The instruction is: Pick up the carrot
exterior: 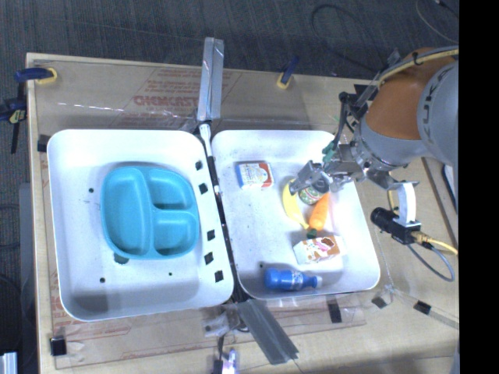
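Approaching the target is the step in hand: the grey arm (405, 123) reaches in from the right over the worktop (117, 76) and places the tool (314, 179) low in the right bin (234, 150), directly above the upper end of the carrot (319, 213).

The left bin (58, 232) carries only a blue divided tray (152, 211) and plays no part in this step.

The carrot lies in the right half of the right bin, roughly upright in the view, its top end under the tool. A banana (291, 202) lies touching or just beside it on the left (too close to separate with certainty). A white snack packet (318, 249) sits just below the carrot's lower end. A second small packet (253, 174) lies well to the left, and a blue bottle (290, 279) lies near the bin's front wall.

Whether the tool is spread or closed cannot be told; the carrot is not visibly between its parts.

The next move likely calls for a grip on the carrot alone, excluding the banana, followed by a straight lift.

Open room exists above and toward the bin's centre; the right wall stands near.
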`<state>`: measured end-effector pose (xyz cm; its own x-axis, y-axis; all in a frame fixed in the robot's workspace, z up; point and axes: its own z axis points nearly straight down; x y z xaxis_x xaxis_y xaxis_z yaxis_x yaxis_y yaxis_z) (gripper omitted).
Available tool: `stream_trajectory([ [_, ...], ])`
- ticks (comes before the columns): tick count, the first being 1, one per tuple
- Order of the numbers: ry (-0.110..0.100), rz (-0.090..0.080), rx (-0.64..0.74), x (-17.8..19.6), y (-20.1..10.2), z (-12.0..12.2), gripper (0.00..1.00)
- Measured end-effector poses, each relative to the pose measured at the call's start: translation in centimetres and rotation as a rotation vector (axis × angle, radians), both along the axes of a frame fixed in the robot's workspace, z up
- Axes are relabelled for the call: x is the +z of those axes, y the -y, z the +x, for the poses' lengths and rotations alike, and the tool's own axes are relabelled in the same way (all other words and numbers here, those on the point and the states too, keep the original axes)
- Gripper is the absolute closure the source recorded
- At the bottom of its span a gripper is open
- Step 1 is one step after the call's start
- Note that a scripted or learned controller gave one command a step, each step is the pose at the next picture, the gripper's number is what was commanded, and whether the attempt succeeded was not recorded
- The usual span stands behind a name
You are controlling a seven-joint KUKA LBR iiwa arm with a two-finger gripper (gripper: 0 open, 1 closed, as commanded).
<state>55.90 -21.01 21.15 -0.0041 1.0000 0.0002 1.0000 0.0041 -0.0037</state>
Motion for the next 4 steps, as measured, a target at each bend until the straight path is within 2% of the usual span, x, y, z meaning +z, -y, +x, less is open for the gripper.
stream_trajectory([
  [1, -0.002, 0.0, 0.003, 1.0, 0.0, 0.0, 1.0],
  [2, -0.002, 0.0, 0.003, 1.0, 0.0, 0.0, 0.0],
  [3, -0.001, 0.0, 0.017, 0.1, 0.0, -1.1, 0.0],
  [4, -0.001, 0.001, 0.054, -2.3, -0.1, 0.7, 0.0],
])
